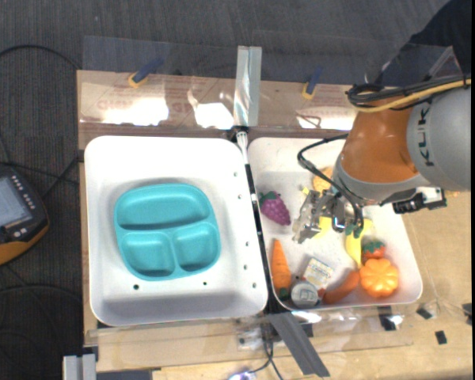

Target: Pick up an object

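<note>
Gripper low over the right bin, among toy foods; grasp cannot be told.

The gripper [321, 216] hangs inside the right bin [408, 248], its metal fingers pointing down near the bin's middle, but whether they are spread or closed cannot be told from this slant, and nothing shows plainly between them. Just to its left lies a purple bunch of grapes [275, 207]; just to its right, partly under the wrist, a yellow banana-like piece [353, 245]. Nearer the front wall lie an orange carrot [279, 266], a small white packet [317, 271], a round grey can [304, 294], a second slanted carrot [342, 286] and an orange pumpkin [379, 276]. The left bin [103, 172] holds a teal divided tray [168, 228], well apart from the gripper.
</note>
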You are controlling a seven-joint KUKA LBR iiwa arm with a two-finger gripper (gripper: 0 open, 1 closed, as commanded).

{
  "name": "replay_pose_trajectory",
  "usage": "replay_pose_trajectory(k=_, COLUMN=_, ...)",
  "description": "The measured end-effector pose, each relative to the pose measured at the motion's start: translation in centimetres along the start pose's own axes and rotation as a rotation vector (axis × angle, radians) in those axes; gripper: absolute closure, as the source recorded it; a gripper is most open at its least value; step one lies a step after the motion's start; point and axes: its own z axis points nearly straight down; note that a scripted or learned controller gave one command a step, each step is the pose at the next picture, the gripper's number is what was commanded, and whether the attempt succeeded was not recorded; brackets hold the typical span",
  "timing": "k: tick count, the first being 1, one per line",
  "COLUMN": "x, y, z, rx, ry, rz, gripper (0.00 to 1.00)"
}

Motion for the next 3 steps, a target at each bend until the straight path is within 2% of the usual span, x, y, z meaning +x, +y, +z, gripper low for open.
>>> replay_pose_trajectory(k=1, x=-4.0, y=3.0, z=-13.6, rx=0.002, ry=-0.001, rz=0.338, gripper=1.0)
replay_pose_trajectory(k=2, x=3.4, y=6.5, z=-12.7, rx=0.001, ry=0.001, rz=0.421, gripper=1.0)
replay_pose_trajectory(k=3, x=-3.2, y=6.6, z=-15.7, rx=0.003, ry=-0.002, rz=0.739, gripper=1.0)
